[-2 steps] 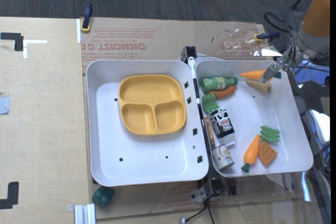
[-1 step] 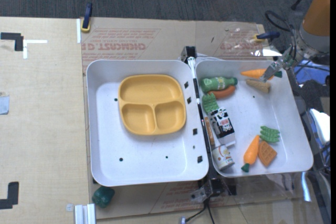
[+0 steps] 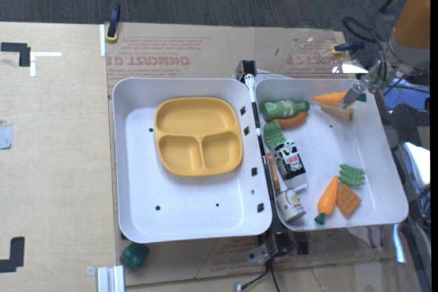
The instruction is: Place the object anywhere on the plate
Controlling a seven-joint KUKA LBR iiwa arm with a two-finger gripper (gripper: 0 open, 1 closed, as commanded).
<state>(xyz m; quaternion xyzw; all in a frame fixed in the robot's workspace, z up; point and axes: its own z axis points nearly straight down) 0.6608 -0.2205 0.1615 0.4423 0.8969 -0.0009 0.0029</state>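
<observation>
Yellow plate [image 3: 198, 135] sits in left bin [image 3: 130, 167], nothing on it. Tool [image 3: 357, 94] hovers over right bin's far corner, touching an orange carrot [image 3: 330, 98] (grip state: cannot tell). Plate lies well left of tool.
</observation>
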